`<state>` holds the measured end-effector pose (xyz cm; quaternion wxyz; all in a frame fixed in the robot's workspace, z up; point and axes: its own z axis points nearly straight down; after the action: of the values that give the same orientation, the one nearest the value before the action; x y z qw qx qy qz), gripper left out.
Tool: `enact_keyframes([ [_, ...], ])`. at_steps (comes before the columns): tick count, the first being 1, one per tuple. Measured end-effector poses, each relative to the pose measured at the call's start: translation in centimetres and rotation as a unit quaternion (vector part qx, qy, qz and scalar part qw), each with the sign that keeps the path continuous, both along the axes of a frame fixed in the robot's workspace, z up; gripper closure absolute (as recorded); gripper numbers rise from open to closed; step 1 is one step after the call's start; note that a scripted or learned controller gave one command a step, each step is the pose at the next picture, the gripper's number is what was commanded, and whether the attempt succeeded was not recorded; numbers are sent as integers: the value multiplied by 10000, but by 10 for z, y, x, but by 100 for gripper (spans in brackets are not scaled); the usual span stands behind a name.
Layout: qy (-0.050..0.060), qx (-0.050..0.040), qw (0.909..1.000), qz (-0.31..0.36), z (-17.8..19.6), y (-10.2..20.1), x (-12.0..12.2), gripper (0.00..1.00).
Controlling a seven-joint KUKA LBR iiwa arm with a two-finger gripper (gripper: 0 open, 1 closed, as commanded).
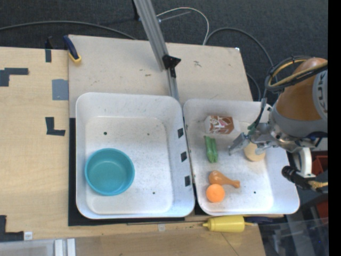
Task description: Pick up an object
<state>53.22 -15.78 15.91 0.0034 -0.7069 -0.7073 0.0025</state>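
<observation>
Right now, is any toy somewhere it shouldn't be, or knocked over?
Yes, one. The yellow plastic mustard bottle lies on its side on the bench, just outside the near rim of the right white bin. The other toys, like the orange ball and green pepper, lie inside that bin. The blue bowl sits upright in the left bin.

One camera watches me, fixed above the bench point(122, 68) and looking down at a slant. It sits far enough back to take in both white bins whole: the left bin point(85, 143) near the middle of the view, the right bin point(277, 196) toward its right side. Beyond the bench's far edge it catches dark floor and cables along the top. My arm point(301, 103) comes in from the view's right, seen from above, with my gripper point(250, 143) over the right bin.
</observation>
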Motion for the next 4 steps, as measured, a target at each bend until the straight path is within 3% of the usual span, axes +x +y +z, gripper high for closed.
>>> enact_keyframes([
  [2,-37,-13,10000,3,-70,6,-2,0],
  [3,-33,-6,10000,5,-60,6,-2,100],
  [4,-48,-9,10000,2,-16,7,-8,100],
])
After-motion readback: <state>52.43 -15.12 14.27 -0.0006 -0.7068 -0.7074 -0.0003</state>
